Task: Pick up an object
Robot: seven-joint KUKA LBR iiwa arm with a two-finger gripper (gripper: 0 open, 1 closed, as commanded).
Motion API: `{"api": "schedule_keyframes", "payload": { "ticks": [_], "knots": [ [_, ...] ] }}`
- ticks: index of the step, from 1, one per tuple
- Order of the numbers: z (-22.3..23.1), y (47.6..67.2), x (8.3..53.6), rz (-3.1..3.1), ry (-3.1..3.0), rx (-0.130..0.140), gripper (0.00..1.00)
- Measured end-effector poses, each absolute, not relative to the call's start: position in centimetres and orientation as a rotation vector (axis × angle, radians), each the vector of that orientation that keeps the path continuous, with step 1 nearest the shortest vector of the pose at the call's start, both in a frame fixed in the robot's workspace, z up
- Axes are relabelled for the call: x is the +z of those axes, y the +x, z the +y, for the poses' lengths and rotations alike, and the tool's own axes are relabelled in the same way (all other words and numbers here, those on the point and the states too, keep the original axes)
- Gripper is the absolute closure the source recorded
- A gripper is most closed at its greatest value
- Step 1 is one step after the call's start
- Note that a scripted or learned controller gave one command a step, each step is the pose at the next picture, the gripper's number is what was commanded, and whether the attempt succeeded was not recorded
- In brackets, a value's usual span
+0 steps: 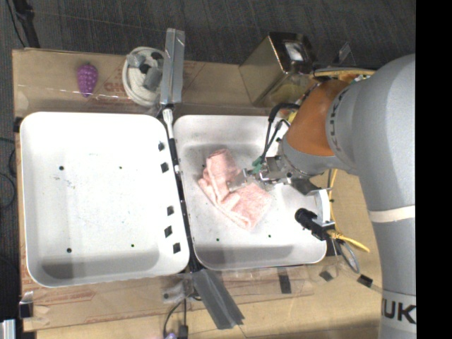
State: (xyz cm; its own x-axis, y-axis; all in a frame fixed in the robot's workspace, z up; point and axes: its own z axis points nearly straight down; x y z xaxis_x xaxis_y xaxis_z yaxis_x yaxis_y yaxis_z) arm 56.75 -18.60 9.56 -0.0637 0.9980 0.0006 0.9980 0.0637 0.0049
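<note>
**Operator:** Report the position of the pink cloth [229,188] and the clearance around it.

**Technician:** The cloth lies on the floor of the right bin [212,249], roughly central, slightly toward the far wall. Bare white floor surrounds it on all sides. The widest open margin is along the near wall; a narrower strip separates the cloth from the divider side on the left. It touches no wall.

**Operator:** Describe the item.

**Technician:** Pale pink, soft, crumpled fabric. It is folded into several overlapping layers, with one raised lobe at the far-left end and a flatter, broader flap at the near-right end. Overall outline is irregular and elongated on a diagonal.

**Operator:** Gripper condition?

**Technician:** The gripper [248,176] is low over the bin, at the right edge of the cloth's middle, at or just against the fabric. Whether the fingers are spread or closed cannot be told from this view, and no fabric is seen lifted off the floor.

**Operator:** Surrounding fixtures?

**Technician:** The arm [381,133] enters from the right, its orange band [311,122] above the right bin's far-right corner. The left bin [42,189] sits beside it, the two rims meeting along the centre. On the bench beyond the left bin rest a purple object [87,78] and a white roll [143,75].
</note>
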Motion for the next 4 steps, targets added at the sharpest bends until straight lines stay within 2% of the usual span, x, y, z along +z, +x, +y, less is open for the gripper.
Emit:
{"api": "schedule_keyframes", "payload": {
  "ticks": [1,4],
  "knots": [
    [-18.43,59.55,9.54,2.423,1.994,0.003,0.0],
    [-18.42,59.55,9.54,2.423,1.994,0.003,0.0]
  ]
}}
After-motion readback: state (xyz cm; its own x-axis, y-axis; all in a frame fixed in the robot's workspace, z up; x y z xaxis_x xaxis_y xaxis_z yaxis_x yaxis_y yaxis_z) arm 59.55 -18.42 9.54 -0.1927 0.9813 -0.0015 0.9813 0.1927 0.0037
